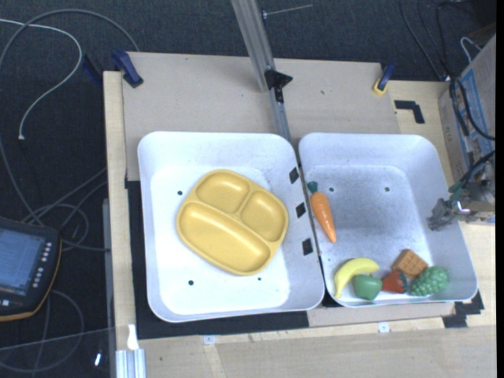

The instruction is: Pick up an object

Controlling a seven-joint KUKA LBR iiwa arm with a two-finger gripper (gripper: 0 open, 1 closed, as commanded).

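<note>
A wooden bench (236, 93) on dark carpet carries two shallow white bins side by side. The left bin (157, 211) holds a yellow divided plate (232, 221) near its centre. In the right bin (378, 148), a carrot (322, 215) lies along the left wall, and a banana (351, 272), a green apple (366, 287), a small red piece (393, 281), a brown cracker (409, 262) and a green bunch of grapes (429, 281) cluster in the near right corner. The hand (442, 215) sits at the right bin's right rim, well apart from the fruit, holding nothing; whether its fingers are spread cannot be told.
</note>
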